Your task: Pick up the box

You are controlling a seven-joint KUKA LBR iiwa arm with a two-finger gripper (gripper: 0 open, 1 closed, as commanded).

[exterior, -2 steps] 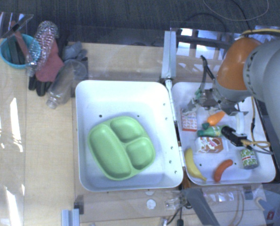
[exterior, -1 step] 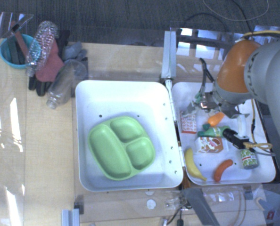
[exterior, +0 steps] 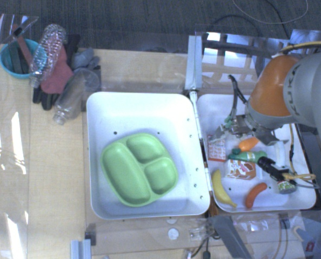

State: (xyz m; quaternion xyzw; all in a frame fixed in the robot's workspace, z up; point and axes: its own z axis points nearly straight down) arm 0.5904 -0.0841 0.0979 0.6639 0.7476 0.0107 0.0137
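Observation:
The box (exterior: pixel 240 170) is a small carton with red and white print, lying flat near the middle of the right bin (exterior: pixel 306 198). My gripper (exterior: pixel 232 127) hangs over the upper left part of that bin, below the orange wrist band. It sits up and to the left of the box, well apart from it. Nothing shows in its grasp.
Around the box lie a red and white packet (exterior: pixel 216 148), a green bottle (exterior: pixel 251 156), an orange carrot (exterior: pixel 248 143), a banana (exterior: pixel 221 189) and a red sausage (exterior: pixel 255 195). The left bin (exterior: pixel 104 109) holds a green divided plate (exterior: pixel 139 168). Bottles and cloths lie at the bench's far left.

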